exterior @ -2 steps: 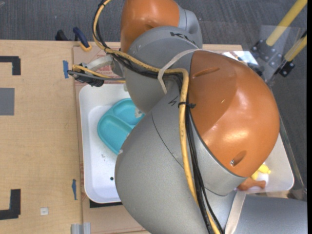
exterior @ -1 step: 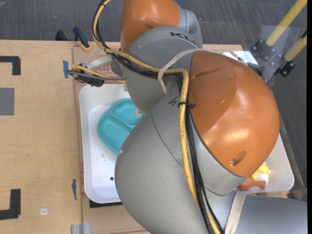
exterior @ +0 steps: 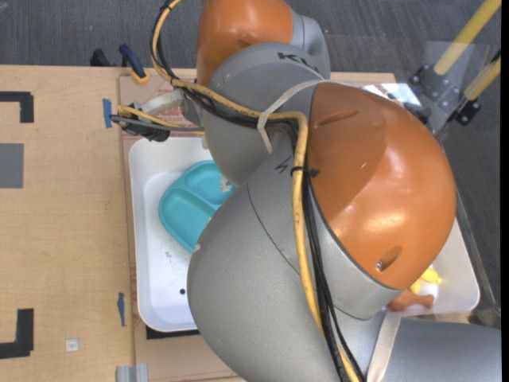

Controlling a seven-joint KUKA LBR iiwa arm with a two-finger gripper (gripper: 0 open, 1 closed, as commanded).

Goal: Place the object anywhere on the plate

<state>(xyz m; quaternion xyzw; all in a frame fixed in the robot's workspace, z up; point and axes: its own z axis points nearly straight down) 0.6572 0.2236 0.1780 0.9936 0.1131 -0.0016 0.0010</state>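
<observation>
Dominating the bench [exterior: 56, 213]: grey arm [exterior: 262, 293] with two large orange shells, reaching in from the right and covering most of both bins. Routed along the arm: yellow and black cables [exterior: 301, 213], looped above the upper joint. Partly covered on its right side: left bin [exterior: 147, 237], white, holding a teal divided plate [exterior: 187, 205] whose right part lies under the arm. Exposed at one corner: right bin [exterior: 461, 285]. Lying in that corner, tight against the arm and well apart from the plate: small yellow object [exterior: 430, 277] beside an orange piece [exterior: 409, 299]; shape unclear. Tool state, spread or pressed together: cannot tell. Marked on the bench: black corner tape [exterior: 20, 106]. Clamped at the bench's far edge: blue clip [exterior: 131, 60]. Printed on the upper joint: dark lettering [exterior: 290, 56], cut off, not readable.
</observation>
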